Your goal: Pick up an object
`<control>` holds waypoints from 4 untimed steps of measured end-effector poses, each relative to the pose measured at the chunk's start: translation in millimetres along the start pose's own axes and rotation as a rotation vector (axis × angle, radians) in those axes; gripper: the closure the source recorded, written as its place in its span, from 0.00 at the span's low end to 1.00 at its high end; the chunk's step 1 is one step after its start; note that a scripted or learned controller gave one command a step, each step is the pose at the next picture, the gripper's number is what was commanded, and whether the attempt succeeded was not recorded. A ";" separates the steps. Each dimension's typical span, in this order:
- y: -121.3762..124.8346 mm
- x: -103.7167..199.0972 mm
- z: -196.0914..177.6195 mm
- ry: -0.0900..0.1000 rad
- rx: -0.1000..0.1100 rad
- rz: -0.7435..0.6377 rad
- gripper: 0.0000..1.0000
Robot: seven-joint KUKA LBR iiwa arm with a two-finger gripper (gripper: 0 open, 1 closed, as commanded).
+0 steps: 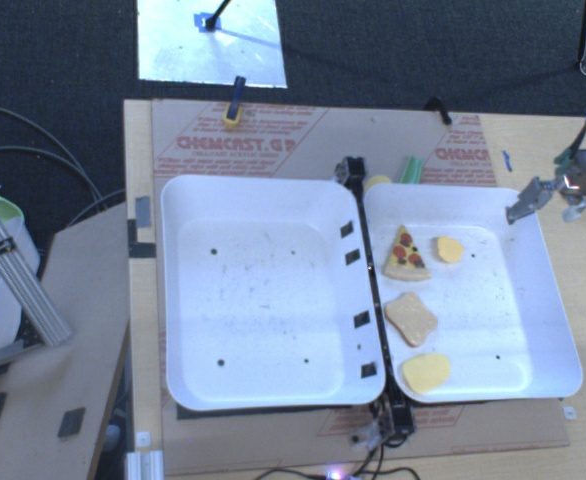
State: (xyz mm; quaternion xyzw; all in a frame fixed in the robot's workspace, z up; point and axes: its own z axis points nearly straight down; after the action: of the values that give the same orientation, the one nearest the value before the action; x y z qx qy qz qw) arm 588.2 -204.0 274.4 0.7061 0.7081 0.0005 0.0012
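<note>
Grey two-finger gripper [529, 200] hovering over the right white plastic bin's [553, 313] far edge, grasp unreadable, triangular pizza-slice toy [406, 253] inside.

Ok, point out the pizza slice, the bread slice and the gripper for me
pizza slice [406, 254], camera view, middle of its topping.
bread slice [411, 318], camera view, centre of its top face.
gripper [525, 204], camera view, near the fingertips.

One fixed camera looks down at a slant on the table [303, 128], both white bins [263, 298] mid-frame, moderately distant.
</note>
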 end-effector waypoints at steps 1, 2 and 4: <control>36.9 21.3 153.4 0.003 0.007 -0.004 0.00; 81.7 -1.5 189.2 0.005 0.005 -0.003 0.00; -101.1 126.5 190.1 0.006 0.003 -0.008 0.00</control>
State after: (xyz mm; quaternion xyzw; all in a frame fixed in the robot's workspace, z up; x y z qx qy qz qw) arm 487.3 -77.9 83.9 0.7034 0.7108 0.0014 -0.0020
